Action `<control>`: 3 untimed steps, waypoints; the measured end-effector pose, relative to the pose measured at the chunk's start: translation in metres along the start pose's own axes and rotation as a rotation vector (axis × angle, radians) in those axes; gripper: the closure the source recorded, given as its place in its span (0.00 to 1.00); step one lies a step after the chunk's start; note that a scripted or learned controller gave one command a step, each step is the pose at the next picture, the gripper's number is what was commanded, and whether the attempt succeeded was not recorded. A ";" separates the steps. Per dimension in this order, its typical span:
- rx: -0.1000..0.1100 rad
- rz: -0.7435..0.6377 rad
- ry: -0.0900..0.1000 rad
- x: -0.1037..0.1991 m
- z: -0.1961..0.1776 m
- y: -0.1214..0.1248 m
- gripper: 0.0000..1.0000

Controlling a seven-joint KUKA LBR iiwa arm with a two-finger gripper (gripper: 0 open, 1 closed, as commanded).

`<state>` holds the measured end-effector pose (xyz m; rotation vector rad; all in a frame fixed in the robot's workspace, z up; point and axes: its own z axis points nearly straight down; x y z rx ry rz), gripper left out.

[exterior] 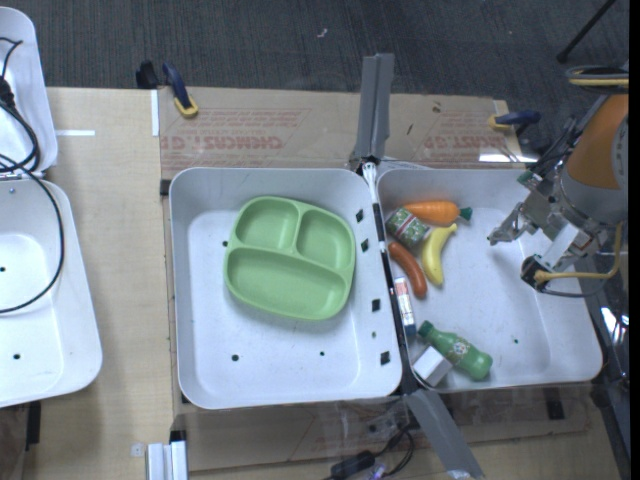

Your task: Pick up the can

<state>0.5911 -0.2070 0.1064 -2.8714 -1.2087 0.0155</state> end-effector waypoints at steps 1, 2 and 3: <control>-0.015 0.041 -0.003 -0.029 0.020 -0.044 0.00; -0.015 0.087 -0.001 0.027 0.019 0.014 0.00; -0.022 0.035 -0.006 0.037 0.018 0.010 0.00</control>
